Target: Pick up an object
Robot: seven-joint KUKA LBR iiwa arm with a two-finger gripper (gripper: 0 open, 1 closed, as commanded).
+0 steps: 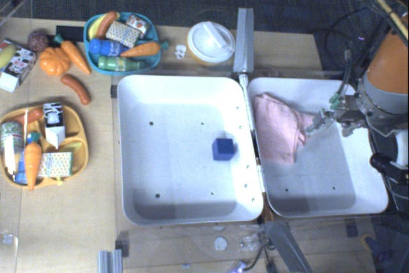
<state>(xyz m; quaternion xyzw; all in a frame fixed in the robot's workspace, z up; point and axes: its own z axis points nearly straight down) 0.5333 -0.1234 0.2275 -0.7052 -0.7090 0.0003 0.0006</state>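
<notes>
Two white bins side by side on the tabletop. Left bin holds one blue cube, lying a little toward 4 o'clock of the bin's centre, well apart from every wall. Right bin holds a pink cloth, bunched against the wall at 9 o'clock, its far corner drawn out toward 3 o'clock.

Arm enters from 3 o'clock, orange band above the wrist. Claw sits low over the right bin, tip at the drawn-out corner of the cloth. Whether the tip is spread or pressed together I cannot tell; too small and dark against the cloth. Touching looks likely, a hold is not shown.

Judgement: step in hand is taking the cloth. To do it well:
- bite into a thick fold, not the thin corner edge, which would likely slip out;
- close fully before lifting;
- lift straight up until the whole cloth hangs free of the bin floor and the wall at 9 o'clock.

Fallback target: the cube, rigid and unobstructed.

Off-task clutter at 9 to 11 o'clock: toy food in a yellow tray and a blue bowl.
</notes>
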